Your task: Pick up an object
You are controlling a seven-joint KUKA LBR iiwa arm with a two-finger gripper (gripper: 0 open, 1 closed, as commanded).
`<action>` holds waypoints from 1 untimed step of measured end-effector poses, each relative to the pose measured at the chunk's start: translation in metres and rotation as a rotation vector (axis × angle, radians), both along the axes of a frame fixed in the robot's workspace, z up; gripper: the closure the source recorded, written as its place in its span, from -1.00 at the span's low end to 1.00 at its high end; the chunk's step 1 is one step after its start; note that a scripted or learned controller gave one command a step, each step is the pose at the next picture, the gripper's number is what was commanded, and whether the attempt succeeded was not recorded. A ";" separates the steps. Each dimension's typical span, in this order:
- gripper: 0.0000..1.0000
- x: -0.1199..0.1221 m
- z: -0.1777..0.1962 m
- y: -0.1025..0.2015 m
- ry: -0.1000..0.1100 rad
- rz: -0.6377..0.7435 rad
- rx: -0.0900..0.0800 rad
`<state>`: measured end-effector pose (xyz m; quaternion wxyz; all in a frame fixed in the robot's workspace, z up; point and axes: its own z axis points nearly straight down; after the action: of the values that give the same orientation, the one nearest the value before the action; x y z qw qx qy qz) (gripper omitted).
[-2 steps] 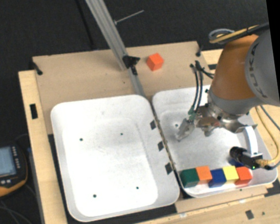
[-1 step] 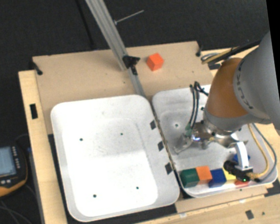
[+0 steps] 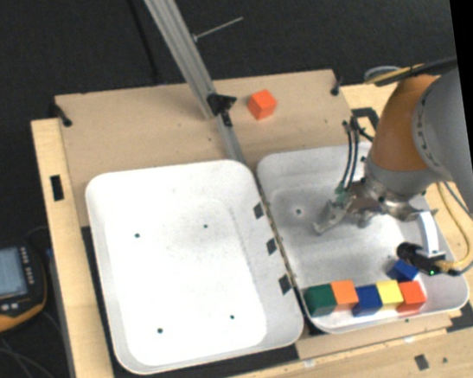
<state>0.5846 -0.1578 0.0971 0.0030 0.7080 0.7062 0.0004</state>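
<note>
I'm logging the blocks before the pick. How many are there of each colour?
Green block: 1
Orange blocks: 2, one in the right bin, one on the bench
Blue blocks: 2
Yellow block: 1
Red block: 1
Total: 7

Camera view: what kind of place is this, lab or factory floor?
Probably a robotics lab test bench: two white bins on a plywood bench, toy blocks as grasp targets, and a handheld control pendant lying at the left.
</note>
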 end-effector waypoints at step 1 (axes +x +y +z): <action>-1.00 0.010 0.137 0.021 -0.006 0.008 0.001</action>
<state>0.5949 -0.1363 0.2339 0.0046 0.7054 0.7088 0.0029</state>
